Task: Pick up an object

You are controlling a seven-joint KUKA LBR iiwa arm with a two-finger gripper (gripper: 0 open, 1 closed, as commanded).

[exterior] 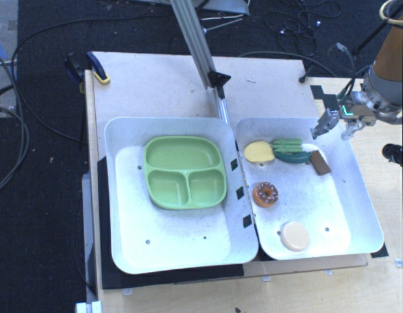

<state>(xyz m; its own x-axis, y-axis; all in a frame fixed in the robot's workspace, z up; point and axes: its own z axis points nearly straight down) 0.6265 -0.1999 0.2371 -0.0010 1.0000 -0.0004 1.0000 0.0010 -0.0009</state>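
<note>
I see the gripper (336, 126) hanging over the far right corner of the right bin (358, 194). Its two fingers (325, 124) are spread apart, released, with nothing between them.

The objects all lie in the right bin, to the left of and nearer than the fingers. Closest is the brown block (319, 163), lying just near and left of the fingertips, apart from them. Touching its left end is the green vegetable (292, 151), and against that, further left, the yellow piece (258, 152). The donut (265, 193) lies nearer, below the yellow piece, well apart from the fingers. The white disc (295, 235) sits by the near edge of the bin, farthest from the gripper.

The left bin (123, 227) holds a green tray (185, 172) with three compartments. Both bins rest on the worktop (156, 83).
</note>
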